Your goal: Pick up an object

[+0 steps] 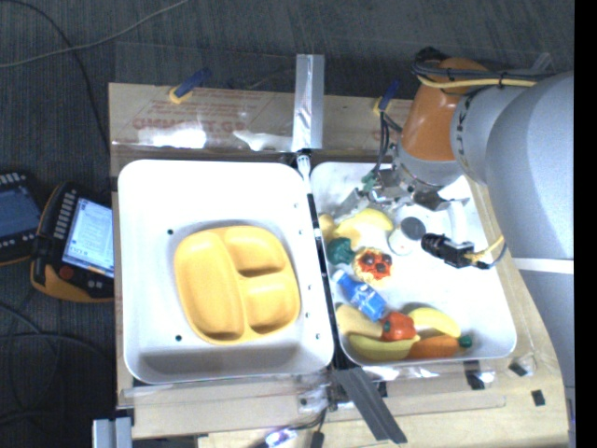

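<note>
The right bin [494, 315] holds several small objects. A pale yellow fruit [366, 221] lies near its back left, with a green item [338, 248] and a red and orange toy [375, 263] just in front. A blue bottle [360, 296] lies mid-left. Along the front sit two bananas [371, 343] [436, 320], a red pepper [399, 327] and an orange carrot [433, 347]. My gripper [401, 220] hangs over the back of this bin, beside the pale yellow fruit, below the orange wrist band [431, 124]. Nothing is seen held in it.
The left bin [149, 203] carries a yellow divided plate [238, 280]. A metal divider [309, 101] rises behind the seam between the bins. A handheld pendant [75, 245] lies off the bench at left. The grey arm [527, 157] covers the right bin's back right corner.
</note>
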`<action>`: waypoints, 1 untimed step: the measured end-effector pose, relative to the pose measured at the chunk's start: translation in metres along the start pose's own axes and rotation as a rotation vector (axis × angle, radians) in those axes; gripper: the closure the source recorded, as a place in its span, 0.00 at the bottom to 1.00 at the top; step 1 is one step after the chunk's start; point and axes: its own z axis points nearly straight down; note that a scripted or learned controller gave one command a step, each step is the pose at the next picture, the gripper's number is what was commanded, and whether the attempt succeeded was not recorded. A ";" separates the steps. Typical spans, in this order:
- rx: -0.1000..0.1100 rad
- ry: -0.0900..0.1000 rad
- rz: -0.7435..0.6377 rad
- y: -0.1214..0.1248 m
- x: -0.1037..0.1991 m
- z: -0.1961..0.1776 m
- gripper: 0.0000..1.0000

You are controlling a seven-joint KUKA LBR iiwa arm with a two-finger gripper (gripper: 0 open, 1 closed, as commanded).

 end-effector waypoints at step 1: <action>-0.016 0.002 0.157 -0.015 -0.003 0.002 0.00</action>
